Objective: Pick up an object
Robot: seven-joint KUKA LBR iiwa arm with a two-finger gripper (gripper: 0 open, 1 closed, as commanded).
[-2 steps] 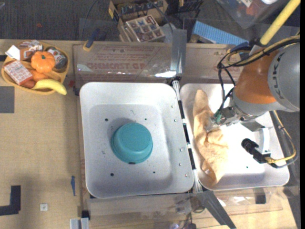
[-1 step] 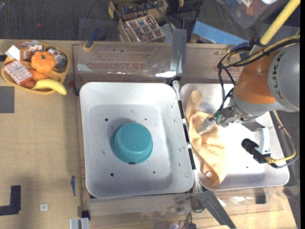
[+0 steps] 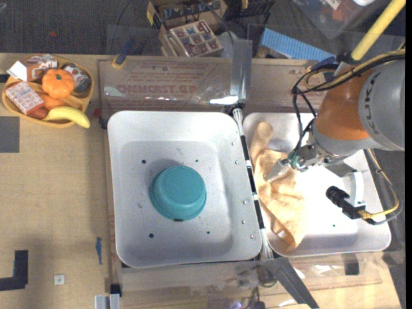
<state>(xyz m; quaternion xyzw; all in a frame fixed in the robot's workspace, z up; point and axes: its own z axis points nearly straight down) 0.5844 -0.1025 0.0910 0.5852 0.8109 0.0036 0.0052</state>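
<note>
A crumpled tan cloth lies along the left side of the right bin, running from the bin's back corner to its front. My gripper is low in that bin, right over the cloth's middle, with its tip against the fabric. A teal bowl sits upside down in the middle of the left bin. The arm's orange band and grey body hang over the right bin's back half.
A yellow dish with toy fruit, a banana and small boxes rests on the bench at the far left. Boxes and clutter stand behind the bins. A clear plastic sheet lies across the back edge of the left bin.
</note>
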